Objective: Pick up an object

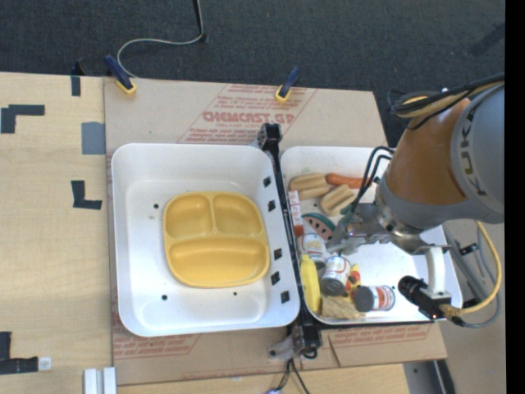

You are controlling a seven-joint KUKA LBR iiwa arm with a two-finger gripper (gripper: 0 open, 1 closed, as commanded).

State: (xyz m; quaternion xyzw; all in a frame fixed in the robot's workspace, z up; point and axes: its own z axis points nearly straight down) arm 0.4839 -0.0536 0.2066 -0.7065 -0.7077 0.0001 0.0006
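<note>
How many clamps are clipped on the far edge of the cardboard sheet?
2. One blue and yellow clamp sits at the cardboard's far left corner, the other clamp further right along the same far edge, above the divide between the two bins. Others could be hidden under the arm.

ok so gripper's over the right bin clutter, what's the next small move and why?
Probably a short straight descent. The gripper hovers among the packed items in the right bin, with the small can and banana just below it in the view. Nothing is visibly between its fingers, so no lift yet.
</note>
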